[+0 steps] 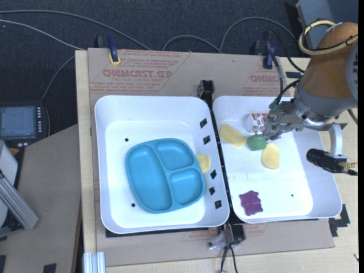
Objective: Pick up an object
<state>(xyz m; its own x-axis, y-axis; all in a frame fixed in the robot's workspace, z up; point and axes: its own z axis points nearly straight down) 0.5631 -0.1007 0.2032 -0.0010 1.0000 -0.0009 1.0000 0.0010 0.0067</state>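
gripper point(267, 131) low in right bin point(318, 203), finger state unclear, touching round green object point(257, 143), smooth yellow lumps point(232, 135) beside, glossy blue divided tray point(165, 174) left

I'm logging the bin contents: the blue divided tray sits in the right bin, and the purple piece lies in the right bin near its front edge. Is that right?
Not quite. The camera view shows the blue divided tray in the left bin, not the right one. The purple piece does lie in the right bin near its front edge.
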